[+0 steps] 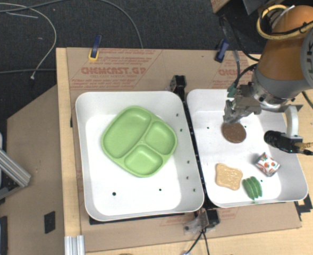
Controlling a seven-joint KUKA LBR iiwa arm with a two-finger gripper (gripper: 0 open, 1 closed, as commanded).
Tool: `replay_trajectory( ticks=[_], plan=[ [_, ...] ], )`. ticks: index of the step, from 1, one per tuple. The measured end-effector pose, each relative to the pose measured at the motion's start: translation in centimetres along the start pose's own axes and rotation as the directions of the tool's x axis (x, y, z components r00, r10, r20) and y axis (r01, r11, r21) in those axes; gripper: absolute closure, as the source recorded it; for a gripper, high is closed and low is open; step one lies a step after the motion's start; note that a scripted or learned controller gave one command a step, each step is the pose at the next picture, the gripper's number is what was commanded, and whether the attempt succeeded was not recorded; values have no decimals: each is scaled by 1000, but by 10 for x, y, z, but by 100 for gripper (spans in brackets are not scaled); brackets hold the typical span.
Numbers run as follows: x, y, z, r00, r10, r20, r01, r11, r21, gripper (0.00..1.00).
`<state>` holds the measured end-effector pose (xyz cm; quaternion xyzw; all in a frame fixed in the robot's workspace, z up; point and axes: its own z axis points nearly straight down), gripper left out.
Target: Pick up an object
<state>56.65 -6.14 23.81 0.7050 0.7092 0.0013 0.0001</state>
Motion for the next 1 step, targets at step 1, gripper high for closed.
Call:
replay_trajectory(
  ticks=[1],
  plan=[
    [62,20,5,1000,-2,-1,2,1000,0,100]
  ],
)
